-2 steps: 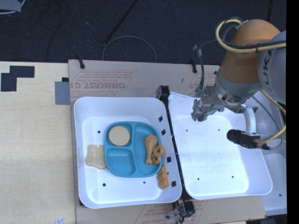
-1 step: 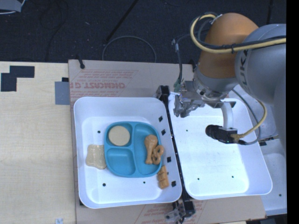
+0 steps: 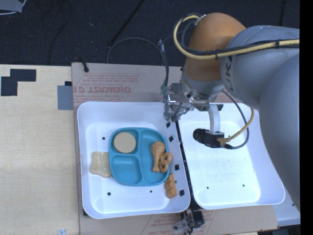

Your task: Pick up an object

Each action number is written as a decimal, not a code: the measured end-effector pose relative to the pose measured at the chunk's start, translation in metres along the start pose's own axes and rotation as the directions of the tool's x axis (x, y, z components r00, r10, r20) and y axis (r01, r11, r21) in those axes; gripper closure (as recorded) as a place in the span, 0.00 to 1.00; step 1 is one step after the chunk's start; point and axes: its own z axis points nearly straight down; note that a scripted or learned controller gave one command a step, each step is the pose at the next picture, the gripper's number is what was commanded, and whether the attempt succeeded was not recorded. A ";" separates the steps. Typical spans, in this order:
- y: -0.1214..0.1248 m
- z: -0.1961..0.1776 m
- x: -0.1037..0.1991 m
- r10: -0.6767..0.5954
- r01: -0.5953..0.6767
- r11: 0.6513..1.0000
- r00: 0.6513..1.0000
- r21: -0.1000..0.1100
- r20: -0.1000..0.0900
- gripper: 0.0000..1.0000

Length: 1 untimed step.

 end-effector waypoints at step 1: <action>0.000 0.008 0.046 0.001 -0.001 1.000 1.000 0.000 0.001 1.00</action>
